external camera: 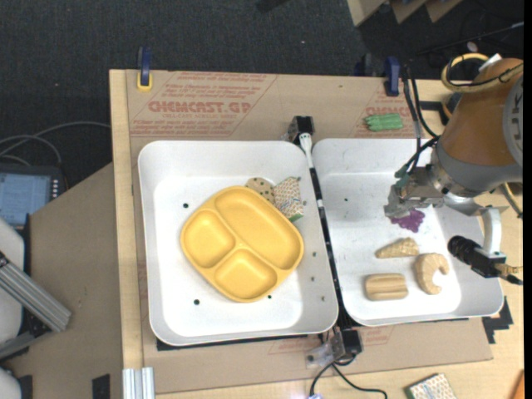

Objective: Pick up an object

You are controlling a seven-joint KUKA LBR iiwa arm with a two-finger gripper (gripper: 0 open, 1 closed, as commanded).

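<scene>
A grey robot arm's claw (405, 199) hangs low over a small purple toy (408, 219) in the right white bin (357, 165); whether it is clenched or released cannot be told. Just below lie a tan cone-shaped piece (397, 248), a curled beige pastry (431, 273) and a tan bread-like block (386, 286), crowding that side. Open floor stretches left toward the bin wall. Far left sits a yellow divided plastic plate (241, 243).

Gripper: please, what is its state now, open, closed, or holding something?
Gripper: cannot be told; it sits low in the right bin, directly over the purple object.
</scene>
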